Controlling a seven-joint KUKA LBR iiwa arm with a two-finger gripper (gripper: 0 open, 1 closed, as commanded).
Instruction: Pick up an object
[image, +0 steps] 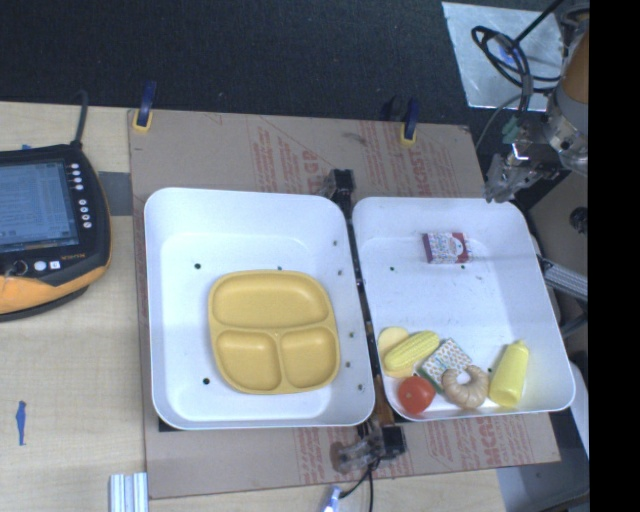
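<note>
camera view: claw (505, 187) well apart from red packet (445, 247).

nothing could be read for certain. the cardboard sheet (300, 150) under my bins carried faint red print, too pale to make out. the small red-and-white packet (445, 247) bore marks too tiny to tell, and the pendant screen (35, 210) showed blurred lines of text.
</note>
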